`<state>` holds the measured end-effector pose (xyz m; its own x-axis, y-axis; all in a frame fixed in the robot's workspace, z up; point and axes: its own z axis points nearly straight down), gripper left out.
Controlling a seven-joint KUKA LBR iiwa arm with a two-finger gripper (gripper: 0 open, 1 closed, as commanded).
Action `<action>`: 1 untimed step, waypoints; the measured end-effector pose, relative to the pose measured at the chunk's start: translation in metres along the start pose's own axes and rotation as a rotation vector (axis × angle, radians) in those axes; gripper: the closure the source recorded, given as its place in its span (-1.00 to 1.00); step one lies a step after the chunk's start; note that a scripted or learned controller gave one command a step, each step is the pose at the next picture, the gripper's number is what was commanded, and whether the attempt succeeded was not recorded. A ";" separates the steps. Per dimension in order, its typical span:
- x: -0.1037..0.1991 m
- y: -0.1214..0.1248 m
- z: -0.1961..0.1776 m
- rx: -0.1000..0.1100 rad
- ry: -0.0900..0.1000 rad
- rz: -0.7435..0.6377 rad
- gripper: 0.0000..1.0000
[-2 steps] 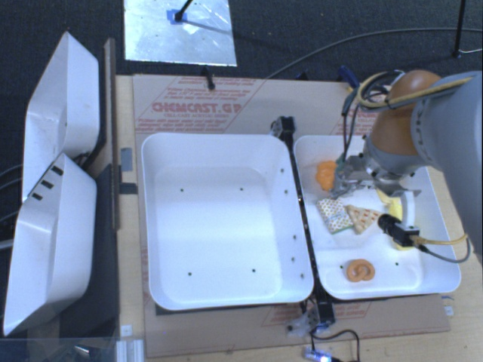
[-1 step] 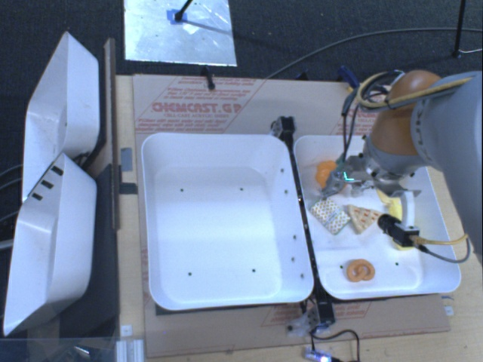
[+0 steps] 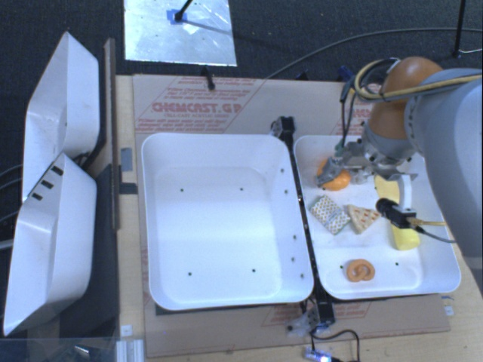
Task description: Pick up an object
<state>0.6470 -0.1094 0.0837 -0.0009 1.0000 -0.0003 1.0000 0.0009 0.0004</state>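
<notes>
In the right bin (image 3: pixel 445 277), the gripper (image 3: pixel 341 169) sits low over an orange rounded piece (image 3: pixel 336 179), and honestly I can't tell how its tips are set or whether it has any grip. Risk: that smooth, curved thing looks likely to squirt sideways. Just below lie 2 flat pieces, a dotted pad (image 3: pixel 328 213) and a tan wedge (image 3: pixel 363 218). Further out are a yellow banana-like shape (image 3: pixel 405 237) and a glossy pretzel twist (image 3: pixel 360 270).
</notes>
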 end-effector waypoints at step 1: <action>0.000 0.000 -0.011 -0.001 0.000 -0.001 1.00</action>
<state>0.6474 -0.1091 0.0950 -0.0022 1.0000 -0.0002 1.0000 0.0022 0.0018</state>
